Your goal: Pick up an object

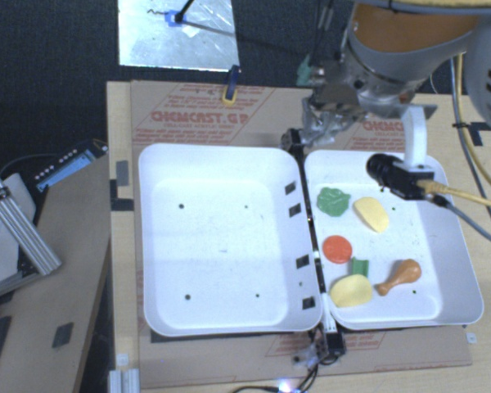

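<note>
The right bin (450, 256) holds several small toys: a green leafy piece (333, 201), a pale yellow slice (371, 214), a red disc (337, 249), a small green block (359, 266), a yellow lump (351, 291) and a brown drumstick (398, 276). My gripper (321, 128) hangs over the back left corner of that bin, up and to the left of the green leafy piece and apart from all the toys. Nothing shows in its grasp. A black unit (397, 177) on a white bracket hangs from the wrist over the bin's back.
The left bin (221, 236) lies beside the right one, joined by black clips along the shared wall. A silver sheet (177, 21) lies at the back, a blue-yellow clip (230, 88) on the cardboard. A yellow cable (466, 196) crosses the right bin's edge.
</note>
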Robot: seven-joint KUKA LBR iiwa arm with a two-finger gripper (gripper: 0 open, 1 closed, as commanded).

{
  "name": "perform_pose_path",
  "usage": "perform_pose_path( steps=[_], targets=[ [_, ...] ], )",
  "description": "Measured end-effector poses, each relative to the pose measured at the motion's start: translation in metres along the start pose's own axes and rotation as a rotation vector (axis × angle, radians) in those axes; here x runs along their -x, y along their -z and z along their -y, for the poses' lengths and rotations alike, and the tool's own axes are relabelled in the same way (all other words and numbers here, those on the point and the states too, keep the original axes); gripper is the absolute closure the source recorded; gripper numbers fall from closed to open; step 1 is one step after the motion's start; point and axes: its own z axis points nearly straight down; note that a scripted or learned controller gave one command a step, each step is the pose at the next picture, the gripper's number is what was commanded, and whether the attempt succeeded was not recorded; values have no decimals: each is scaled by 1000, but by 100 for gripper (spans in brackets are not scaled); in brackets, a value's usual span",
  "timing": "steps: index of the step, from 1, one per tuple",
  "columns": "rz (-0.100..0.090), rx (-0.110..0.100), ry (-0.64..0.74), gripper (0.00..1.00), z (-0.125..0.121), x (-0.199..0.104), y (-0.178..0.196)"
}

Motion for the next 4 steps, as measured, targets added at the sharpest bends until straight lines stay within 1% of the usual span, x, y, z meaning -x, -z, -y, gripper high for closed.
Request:
perform_pose_path(
  steps=[1,2,3,4],
  targets=[
    [-3,5,4,100,-21,-79,54],
    [-2,4,1,100,-44,-126,102],
    [4,-1,-12,100,-65,-60,87],
    [0,0,-2,100,-60,-89,100]
  ],
)
